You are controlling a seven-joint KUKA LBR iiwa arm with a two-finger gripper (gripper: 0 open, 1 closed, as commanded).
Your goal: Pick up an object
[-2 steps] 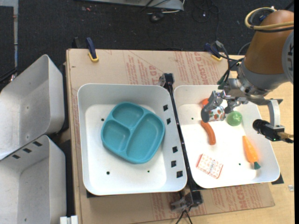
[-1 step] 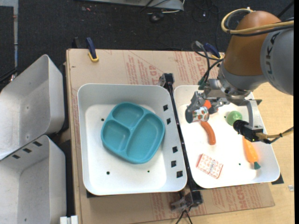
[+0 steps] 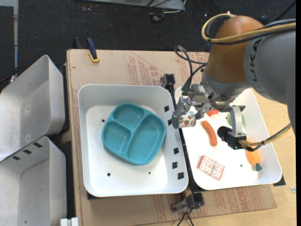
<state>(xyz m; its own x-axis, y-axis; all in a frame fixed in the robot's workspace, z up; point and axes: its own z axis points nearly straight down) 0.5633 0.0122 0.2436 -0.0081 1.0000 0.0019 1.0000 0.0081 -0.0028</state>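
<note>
Jaws: their state cannot be told in the camera view, since the wrist of the arm (image 3: 244, 55) hangs over them above the left part of the right bin (image 3: 263, 175). A small spotted cup (image 3: 187, 120) lies directly under the tool, against the wall this bin shares with the left bin (image 3: 89, 173); whether it is gripped or merely beside the tool cannot be determined. Other candidates in the right bin are an orange sausage-shaped piece (image 3: 209, 132), a patterned packet (image 3: 211, 167) and an orange carrot-like piece (image 3: 254, 158). A teal divided plate (image 3: 134, 134) sits in the left bin. The cup is probably the target. For a sound grasp, centre the tool over the cup, keep off the bin wall, close across its narrow width, then lift straight up and confirm the cup rises.
</note>
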